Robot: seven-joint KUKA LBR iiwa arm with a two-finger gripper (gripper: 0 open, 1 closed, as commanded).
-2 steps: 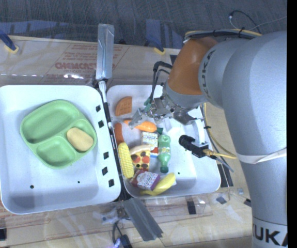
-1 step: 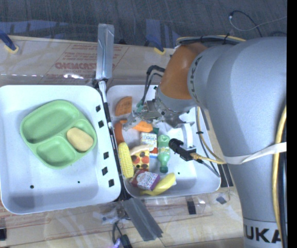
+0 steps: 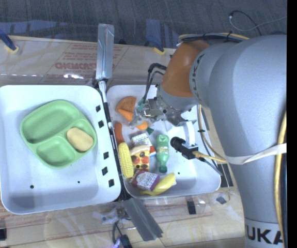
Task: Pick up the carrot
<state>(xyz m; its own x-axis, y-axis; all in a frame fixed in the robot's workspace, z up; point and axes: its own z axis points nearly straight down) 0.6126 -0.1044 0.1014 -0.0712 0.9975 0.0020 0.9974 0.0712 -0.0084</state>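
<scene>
Carrot (image 3: 119,132) lies along the left wall of the right bin (image 3: 210,175), just left of and below the pincer (image 3: 147,112), apart from it. Nearest the camera in that bin sit a banana (image 3: 163,184) and a small packet (image 3: 145,179); beyond them an ear of corn (image 3: 125,159) and a green bottle (image 3: 162,151). The pincer hangs further back, beside an orange wedge (image 3: 127,107); whether it is parted or closed I cannot tell. The left bin (image 3: 14,185) holds a green divided plate (image 3: 50,123) bearing a pale potato-like lump (image 3: 80,138).
</scene>
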